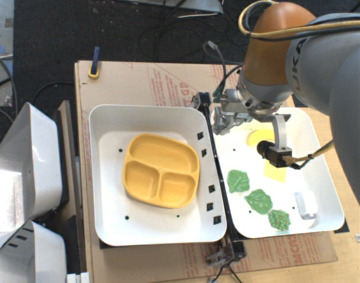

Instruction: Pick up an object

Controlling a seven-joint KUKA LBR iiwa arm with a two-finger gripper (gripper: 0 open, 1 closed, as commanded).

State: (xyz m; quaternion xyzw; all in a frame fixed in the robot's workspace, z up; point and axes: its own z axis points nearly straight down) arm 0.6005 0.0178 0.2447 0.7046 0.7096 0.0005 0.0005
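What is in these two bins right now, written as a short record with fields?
left bin: yellow divided plate
right bin: upper green leaf, lower green leaf, green bumpy piece, yellow disc, yellow square, small pale piece
hand: over the right bin's far left corner
holding: cannot tell

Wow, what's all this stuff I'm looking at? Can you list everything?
left bin: one, white, bench's left
right bin: one, white, bench's right
divided tray: one, yellow, left bin
leaf shapes: two, green, right bin
bumpy piece: one, green, right bin's near edge
flat pieces: two, yellow, right bin
small object: one, whitish, right bin
clamp: one, blue-yellow, bench's far left corner
arm: one, grey and orange, from right
gripper: one, over right bin's far left corner
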